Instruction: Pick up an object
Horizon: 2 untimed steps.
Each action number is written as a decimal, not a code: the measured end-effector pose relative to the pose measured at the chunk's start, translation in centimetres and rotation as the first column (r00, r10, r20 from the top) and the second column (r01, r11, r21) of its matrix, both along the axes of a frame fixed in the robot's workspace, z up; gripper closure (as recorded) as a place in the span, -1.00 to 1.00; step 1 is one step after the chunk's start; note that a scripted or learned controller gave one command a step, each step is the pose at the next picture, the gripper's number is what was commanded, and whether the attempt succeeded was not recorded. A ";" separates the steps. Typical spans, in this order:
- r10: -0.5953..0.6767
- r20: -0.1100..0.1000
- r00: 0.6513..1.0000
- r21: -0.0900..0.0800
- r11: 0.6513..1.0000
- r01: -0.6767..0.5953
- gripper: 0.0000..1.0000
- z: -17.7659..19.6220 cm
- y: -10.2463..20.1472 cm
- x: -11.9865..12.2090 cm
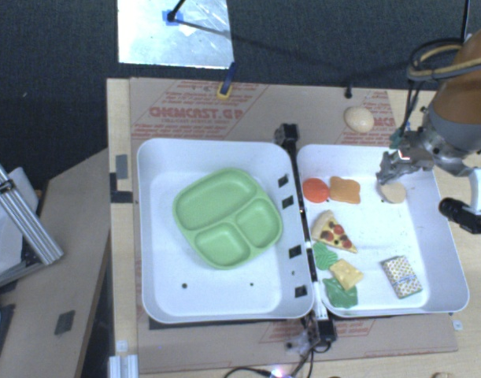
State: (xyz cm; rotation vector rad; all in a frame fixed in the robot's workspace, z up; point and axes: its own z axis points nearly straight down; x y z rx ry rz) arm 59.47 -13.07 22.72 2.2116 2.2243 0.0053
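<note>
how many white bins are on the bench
2, side by side. The left bin holds a green divided plate. The right bin holds the toy food, with the gripper over its far right corner.

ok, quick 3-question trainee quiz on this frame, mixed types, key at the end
1. True or false: the green divided plate lies in the left bin.
2. Which item lies nearest the gripper? A) pizza slice B) patterned packet C) pale round piece
3. Fill in: the egg-like ball rests on the ___, outside both bins.

Key: 1 true; 2 C; 3 cardboard.
</note>
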 end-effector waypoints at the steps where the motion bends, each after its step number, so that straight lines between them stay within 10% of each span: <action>1: 0.005 -0.003 1.000 0.003 1.000 -0.005 1.00 0.9 5.7 1.2; 2: 0.005 -0.002 1.000 0.003 1.000 -0.005 1.00 1.1 11.1 2.4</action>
